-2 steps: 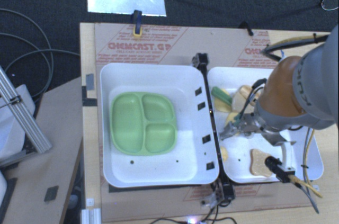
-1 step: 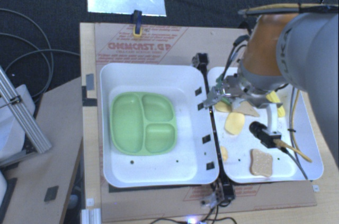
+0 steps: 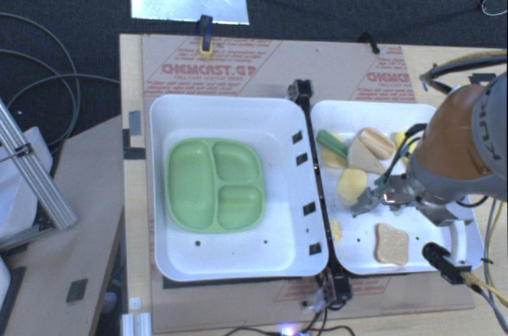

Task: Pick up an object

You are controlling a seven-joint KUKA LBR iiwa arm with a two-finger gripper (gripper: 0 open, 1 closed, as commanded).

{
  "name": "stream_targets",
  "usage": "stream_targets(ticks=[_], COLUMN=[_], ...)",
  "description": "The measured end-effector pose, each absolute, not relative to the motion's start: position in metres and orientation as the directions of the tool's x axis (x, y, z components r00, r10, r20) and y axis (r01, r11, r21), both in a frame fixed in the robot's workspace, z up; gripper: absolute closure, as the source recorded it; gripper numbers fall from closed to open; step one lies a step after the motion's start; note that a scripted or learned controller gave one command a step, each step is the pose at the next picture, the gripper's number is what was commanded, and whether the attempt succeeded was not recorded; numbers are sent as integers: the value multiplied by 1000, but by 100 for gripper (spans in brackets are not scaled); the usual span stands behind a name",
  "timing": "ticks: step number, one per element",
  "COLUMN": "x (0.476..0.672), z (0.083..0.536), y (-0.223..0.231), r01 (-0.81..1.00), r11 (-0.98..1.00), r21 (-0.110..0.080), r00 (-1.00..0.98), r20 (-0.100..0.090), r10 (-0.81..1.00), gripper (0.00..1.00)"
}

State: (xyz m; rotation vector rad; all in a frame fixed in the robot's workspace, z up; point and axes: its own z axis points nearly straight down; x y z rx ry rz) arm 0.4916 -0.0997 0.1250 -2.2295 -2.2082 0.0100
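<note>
Two bins (image 3: 238,108), green tray (image 3: 214,183), gripper (image 3: 367,203) nr bread (image 3: 391,244)

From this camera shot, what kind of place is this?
Likely a robotics lab bench for pick-up trials: two white bins on a board, toy food such as a bread slice in the right one, a green divided plate in the left, loose cables around.

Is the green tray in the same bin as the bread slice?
No, the green tray lies in the left bin, while the bread slice lies in the right bin.
</note>
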Motion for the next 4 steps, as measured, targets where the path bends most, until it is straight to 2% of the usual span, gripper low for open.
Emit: stream_targets(ticks=[1,2,3,4], x=[503,488,490,487], z=[85,85,98,103], y=[-157,-96,-101,-83], r01=[1000,1000,1000,1000], r11=[-3,7,2,6], r21=[7,5,14,2], r00=[3,-7,-2,-6], r20=[-2,-1,-7,1], r10=[1000,1000,1000,1000], gripper=[0,0,100,100])
